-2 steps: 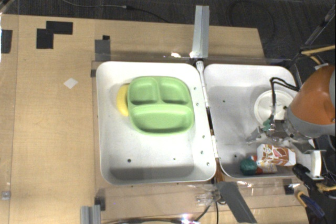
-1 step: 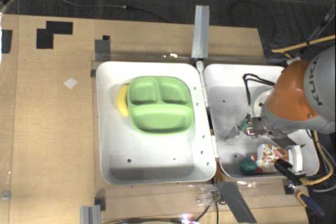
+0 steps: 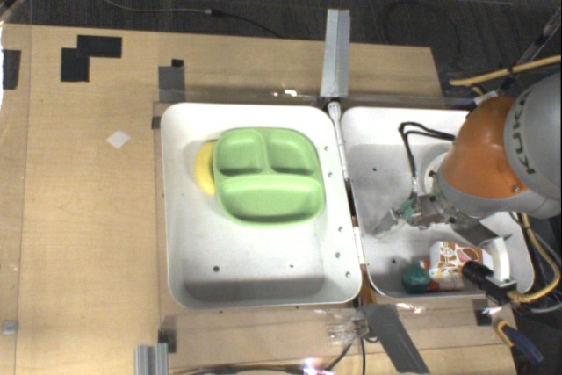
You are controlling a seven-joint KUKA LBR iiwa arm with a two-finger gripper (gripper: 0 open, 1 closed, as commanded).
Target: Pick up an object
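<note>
Wooden table (image 3: 79,215) carries two white bins; the left bin (image 3: 255,277) holds a green divided plate (image 3: 268,174) lying over a yellow object (image 3: 204,167), the right bin (image 3: 386,162) a printed packet (image 3: 457,263) beside a small green item (image 3: 415,278) near its front wall. The gripper (image 3: 413,211) hangs low over the right bin's floor, apart from the packet; whether it is spread or closed I cannot tell. A good grasp likely means shifting toward the packet, centring over it, then descending straight.

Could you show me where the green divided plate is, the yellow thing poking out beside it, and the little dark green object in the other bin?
green divided plate (image 3: 266,174): camera view, on the ridge between compartments.
yellow thing (image 3: 204,169): camera view, on its exposed edge left of the plate.
dark green object (image 3: 414,278): camera view, on its top.
</note>
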